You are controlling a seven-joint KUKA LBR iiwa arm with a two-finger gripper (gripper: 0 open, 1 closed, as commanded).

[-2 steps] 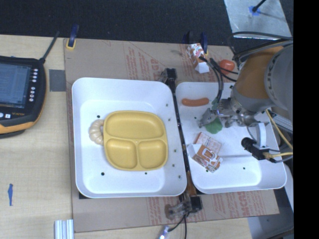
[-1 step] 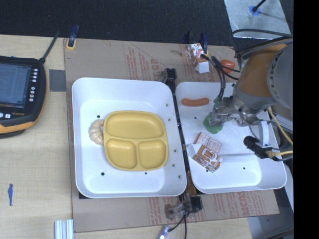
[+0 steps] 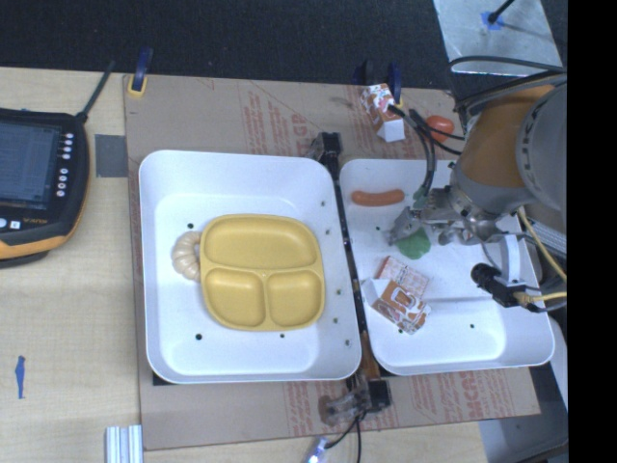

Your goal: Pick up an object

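A yellow divided tray (image 3: 261, 270) fills the left bin (image 3: 159, 258), a pale bread-like piece (image 3: 184, 254) tucked against its left edge. In the right bin (image 3: 463, 350) lie a sausage (image 3: 377, 198), a brown-and-white packet (image 3: 400, 293) and a green object (image 3: 415, 245). The gripper (image 3: 416, 225) hovers over the green object; whether it grasps anything cannot be told.

arm (image 3: 540, 152) on my feed — grey rounded casing | broad orange band (image 3: 494, 148) above the wrist | claw (image 3: 416, 222) of dull grey metal, angular brackets | black cables (image 3: 501, 64) — looped over the housing | yellow wire low down
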